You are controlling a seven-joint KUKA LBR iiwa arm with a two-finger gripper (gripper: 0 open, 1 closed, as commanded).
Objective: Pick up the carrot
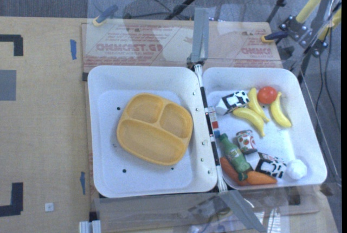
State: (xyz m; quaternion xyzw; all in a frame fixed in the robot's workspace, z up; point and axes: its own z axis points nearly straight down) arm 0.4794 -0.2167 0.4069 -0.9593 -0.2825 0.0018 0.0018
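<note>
The carrot is orange and lies flat along the near wall of the right bin, its thin end pointing right. A green bottle rests just left of it, over a reddish-orange piece. A black-and-white carton touches the carrot's far side, and a white ball sits at its right tip.
Farther back in the right bin are a small can, three bananas, a red tomato and a second black-and-white carton. The left bin holds a yellow divided plate. Tripod legs stand beyond the bench.
</note>
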